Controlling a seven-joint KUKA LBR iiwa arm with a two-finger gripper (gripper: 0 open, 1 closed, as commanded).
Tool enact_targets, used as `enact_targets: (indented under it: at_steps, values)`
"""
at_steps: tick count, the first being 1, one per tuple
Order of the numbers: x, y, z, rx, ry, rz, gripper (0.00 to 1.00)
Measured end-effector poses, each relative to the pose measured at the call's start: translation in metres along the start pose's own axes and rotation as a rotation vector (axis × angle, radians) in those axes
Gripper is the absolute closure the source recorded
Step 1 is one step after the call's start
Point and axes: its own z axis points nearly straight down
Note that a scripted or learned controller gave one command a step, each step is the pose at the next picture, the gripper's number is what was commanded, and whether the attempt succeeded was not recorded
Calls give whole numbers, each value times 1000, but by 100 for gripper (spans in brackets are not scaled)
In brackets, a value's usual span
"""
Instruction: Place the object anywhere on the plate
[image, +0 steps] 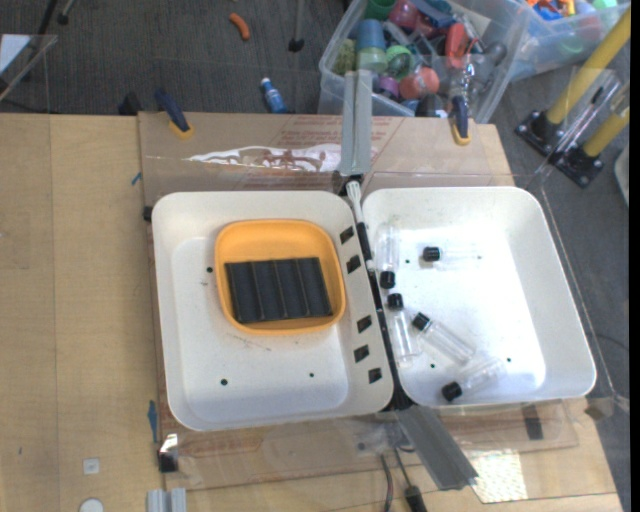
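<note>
A dark ridged object (278, 290) already lies flat inside the orange plate (228, 250) in the left bin (190, 390), so the placing looks done. Several clear vials (443, 338) with black caps lie scattered in the right bin (560, 330), hard to count. The claw's state I cannot tell.

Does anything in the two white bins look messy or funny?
A bit. The clear plastic vials with black caps lie tipped over and scattered every which way in the right white bin, some crowded against its left wall. The orange square plate in the left white bin sits flat, holding a ridged black block.
</note>
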Motion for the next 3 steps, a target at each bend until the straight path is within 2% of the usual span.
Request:
enact_targets:
  at_steps: [3]
  values:
    - [-2, 3, -37, -11, -26, -1, 100]
